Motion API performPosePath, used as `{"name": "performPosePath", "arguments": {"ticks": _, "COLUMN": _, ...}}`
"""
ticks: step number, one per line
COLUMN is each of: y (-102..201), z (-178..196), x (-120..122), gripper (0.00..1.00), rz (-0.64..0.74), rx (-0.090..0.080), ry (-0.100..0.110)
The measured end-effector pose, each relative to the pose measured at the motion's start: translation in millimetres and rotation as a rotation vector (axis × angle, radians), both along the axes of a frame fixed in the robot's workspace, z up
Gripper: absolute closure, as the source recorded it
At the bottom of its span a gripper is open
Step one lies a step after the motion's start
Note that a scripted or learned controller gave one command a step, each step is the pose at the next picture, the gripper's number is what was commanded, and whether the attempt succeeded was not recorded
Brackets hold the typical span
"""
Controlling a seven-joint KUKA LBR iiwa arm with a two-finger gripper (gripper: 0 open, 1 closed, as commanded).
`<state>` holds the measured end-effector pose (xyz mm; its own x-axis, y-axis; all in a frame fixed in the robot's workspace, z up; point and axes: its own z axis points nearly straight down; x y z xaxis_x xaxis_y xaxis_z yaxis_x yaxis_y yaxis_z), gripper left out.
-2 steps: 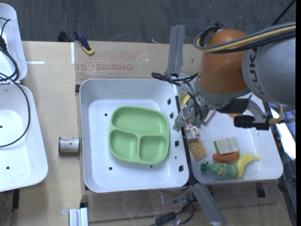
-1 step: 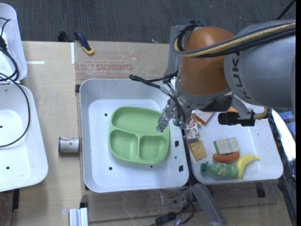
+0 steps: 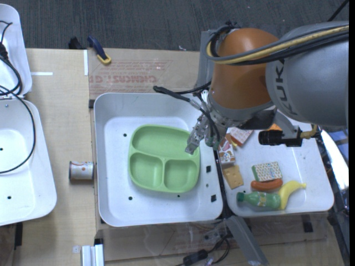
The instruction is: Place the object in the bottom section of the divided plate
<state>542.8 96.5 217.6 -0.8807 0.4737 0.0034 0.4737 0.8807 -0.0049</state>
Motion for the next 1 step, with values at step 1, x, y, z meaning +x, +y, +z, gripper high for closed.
{"name": "performPosePath", "arguments": {"ticks": 1, "y": -65.6, "z": 46.0, "x": -48.7, "gripper": 1.0, "rz": -0.168, "rx": 0.0, "ry": -0.001}}
